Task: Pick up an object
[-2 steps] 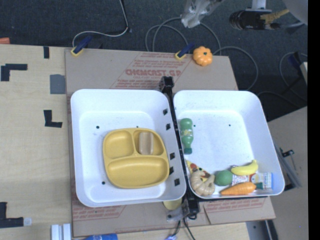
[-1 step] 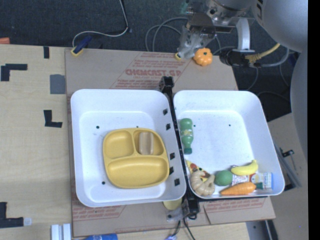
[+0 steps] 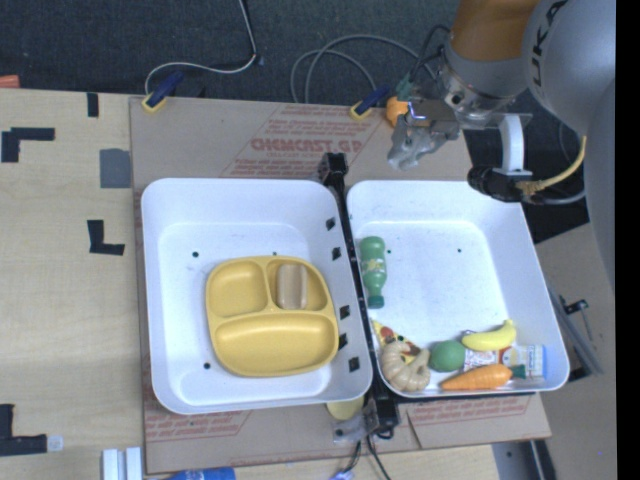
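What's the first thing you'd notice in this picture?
Probably the yellow divided plate sitting in the left bin, with a small tan thing in one of its top sections. Next, the colourful toy food piled in the right bin's near corner: a banana, a carrot, plus a green bottle by the divider.

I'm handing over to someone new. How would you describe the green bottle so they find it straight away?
Look at the right-hand white bin, then along its left wall beside the black divider between the bins. The green bottle lies there alone on bare bin floor, pointing up and down the view. Its long shape and isolated spot distinguish it from the round green ball, which sits in the cluttered pile at the near edge.
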Motion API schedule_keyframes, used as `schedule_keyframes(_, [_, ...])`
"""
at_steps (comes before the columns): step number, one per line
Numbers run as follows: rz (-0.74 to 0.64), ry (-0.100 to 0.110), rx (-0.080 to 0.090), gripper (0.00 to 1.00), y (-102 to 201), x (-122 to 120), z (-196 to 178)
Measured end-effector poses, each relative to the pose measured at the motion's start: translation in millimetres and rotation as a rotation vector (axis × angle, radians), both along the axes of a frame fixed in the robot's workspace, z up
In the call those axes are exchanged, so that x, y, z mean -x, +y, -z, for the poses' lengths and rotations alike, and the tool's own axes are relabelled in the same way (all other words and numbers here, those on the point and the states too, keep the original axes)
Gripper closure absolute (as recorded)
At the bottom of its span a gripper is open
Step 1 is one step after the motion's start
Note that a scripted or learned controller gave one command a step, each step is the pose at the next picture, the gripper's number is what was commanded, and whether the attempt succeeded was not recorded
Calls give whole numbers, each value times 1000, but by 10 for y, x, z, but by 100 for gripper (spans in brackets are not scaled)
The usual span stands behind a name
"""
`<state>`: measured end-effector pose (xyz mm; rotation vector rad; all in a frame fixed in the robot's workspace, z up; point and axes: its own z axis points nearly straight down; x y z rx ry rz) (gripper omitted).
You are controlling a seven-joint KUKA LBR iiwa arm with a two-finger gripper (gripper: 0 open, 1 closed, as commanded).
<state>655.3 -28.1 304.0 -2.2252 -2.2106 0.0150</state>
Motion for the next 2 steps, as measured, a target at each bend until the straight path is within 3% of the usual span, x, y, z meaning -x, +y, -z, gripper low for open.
schedule_keyframes(1, [-2, -11, -1, 100, -681, 85, -254])
schedule_keyframes(2, [-5, -2, -3, 100, -671, 487, 326])
